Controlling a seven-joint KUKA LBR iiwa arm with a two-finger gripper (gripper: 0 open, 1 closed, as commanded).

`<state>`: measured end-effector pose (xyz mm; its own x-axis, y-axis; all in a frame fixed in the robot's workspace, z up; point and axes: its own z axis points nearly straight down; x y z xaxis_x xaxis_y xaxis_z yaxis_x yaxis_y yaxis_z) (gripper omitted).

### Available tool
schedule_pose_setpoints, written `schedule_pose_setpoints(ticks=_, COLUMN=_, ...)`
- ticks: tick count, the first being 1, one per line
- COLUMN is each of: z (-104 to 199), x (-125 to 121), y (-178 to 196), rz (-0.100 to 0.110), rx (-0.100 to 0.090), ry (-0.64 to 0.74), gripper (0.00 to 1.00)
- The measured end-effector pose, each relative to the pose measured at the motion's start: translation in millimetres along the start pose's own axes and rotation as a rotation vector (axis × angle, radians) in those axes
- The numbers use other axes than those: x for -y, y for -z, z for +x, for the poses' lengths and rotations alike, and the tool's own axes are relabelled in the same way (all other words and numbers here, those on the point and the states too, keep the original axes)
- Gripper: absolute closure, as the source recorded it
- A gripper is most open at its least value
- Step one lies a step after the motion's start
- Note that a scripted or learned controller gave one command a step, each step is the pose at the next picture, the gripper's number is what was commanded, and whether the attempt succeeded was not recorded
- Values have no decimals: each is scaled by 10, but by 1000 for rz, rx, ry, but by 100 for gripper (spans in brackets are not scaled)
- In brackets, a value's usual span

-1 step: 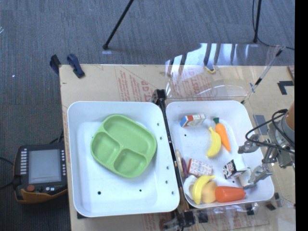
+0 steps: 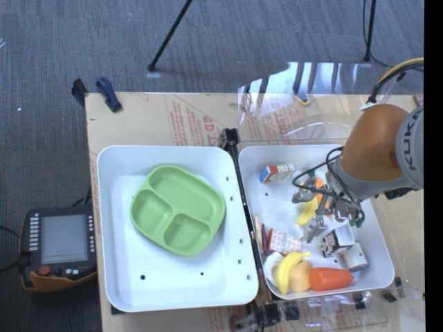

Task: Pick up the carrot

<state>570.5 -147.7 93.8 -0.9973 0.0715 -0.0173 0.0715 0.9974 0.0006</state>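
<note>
Lying closest to the camera, along the front edge of the right white bin (image 2: 385, 254), an orange tapered carrot (image 2: 331, 278) is resting on the bin floor, its thick end just beside a pale peach-coloured round fruit (image 2: 299, 277) and a yellow curved banana (image 2: 287, 266).

Starting from the far left, a black handheld teach pendant with a grey screen (image 2: 59, 246) is sitting on the carpet off the bench. Next, the left white bin (image 2: 124, 282) is holding a light green plastic plate with three compartments (image 2: 178, 209), which is lying flat toward the bin's back half, with nothing in its compartments.

Moving right across the divider, the right white bin is holding a small carton with blue and red print (image 2: 277, 173) near its back wall, and a red and white printed packet (image 2: 283, 241) lying just behind the banana. Further right, a second yellow piece of fruit (image 2: 308, 211) is showing near the middle, partly covered by the arm's tooling. Two small grey and white box-like items (image 2: 345, 247) are lying behind the carrot's pointed end.

At the right, the two-finger gripper (image 2: 320, 216) is hanging over the middle of the right bin, well behind the carrot and apart from it. Its fingers are tangled among cables and clutter, so whether they are spread or pressed together cannot be told.
</note>
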Motion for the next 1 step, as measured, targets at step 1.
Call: schedule_pose_setpoints(ticks=1, z=-18, x=-28, y=116, rz=0, rx=2, ry=6, gripper=100)
